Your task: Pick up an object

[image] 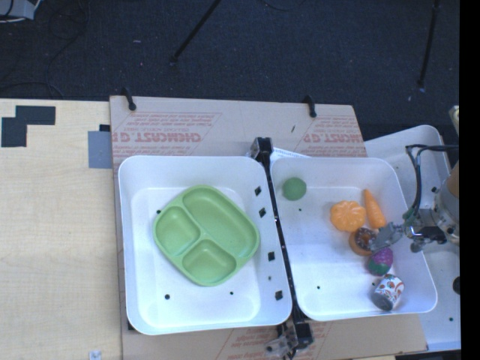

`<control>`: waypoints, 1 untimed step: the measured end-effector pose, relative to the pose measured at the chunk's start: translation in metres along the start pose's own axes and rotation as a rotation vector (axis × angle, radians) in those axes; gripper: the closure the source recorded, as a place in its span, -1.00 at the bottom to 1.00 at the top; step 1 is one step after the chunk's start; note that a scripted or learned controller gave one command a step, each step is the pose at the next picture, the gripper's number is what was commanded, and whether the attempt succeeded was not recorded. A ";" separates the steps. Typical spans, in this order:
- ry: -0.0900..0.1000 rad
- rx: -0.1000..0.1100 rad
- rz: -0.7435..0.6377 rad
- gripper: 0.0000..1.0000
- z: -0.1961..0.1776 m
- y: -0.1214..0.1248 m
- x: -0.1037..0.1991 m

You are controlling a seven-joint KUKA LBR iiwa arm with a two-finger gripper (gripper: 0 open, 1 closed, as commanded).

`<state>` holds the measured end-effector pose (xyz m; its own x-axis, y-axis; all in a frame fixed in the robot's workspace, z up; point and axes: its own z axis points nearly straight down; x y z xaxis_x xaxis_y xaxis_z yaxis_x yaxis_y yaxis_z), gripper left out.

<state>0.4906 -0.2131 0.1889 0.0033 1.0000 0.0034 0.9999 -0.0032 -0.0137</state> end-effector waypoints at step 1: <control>-0.004 -0.012 -0.003 -1.00 -0.006 0.003 0.000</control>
<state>0.4937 -0.2131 0.1949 0.0002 1.0000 -0.0002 1.0000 -0.0002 -0.0013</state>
